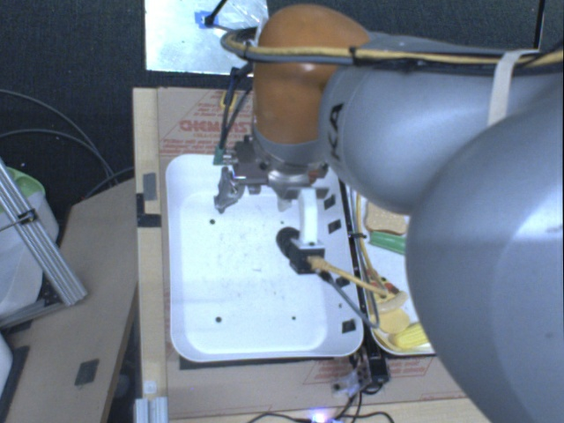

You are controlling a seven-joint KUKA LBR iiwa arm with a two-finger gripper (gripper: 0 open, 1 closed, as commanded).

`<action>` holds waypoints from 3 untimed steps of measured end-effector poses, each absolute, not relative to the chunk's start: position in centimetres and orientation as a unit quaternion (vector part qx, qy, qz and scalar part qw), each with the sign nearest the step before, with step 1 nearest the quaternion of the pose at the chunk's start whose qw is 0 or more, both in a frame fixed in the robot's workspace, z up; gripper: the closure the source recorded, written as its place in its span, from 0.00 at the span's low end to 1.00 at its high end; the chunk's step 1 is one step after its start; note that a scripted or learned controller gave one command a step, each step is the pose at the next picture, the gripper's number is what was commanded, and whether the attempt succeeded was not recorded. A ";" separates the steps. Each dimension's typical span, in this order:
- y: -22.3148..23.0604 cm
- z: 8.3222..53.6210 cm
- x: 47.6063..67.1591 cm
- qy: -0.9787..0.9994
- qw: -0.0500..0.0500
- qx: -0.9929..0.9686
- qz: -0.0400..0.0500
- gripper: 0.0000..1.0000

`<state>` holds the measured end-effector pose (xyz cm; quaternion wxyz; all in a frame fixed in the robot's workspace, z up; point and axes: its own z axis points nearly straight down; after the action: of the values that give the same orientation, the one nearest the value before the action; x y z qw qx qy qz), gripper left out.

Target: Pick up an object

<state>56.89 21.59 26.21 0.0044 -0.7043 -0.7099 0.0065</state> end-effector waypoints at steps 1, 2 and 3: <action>17.2 14.8 56.7 -0.706 0.002 -0.708 0.005 0.00; 15.8 12.0 57.7 -0.707 0.000 -0.707 0.001 0.00; 6.1 19.0 65.6 -0.705 -0.006 -0.710 -0.003 0.00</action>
<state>65.57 6.05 18.97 -0.0062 -0.7095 -0.7047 -0.0034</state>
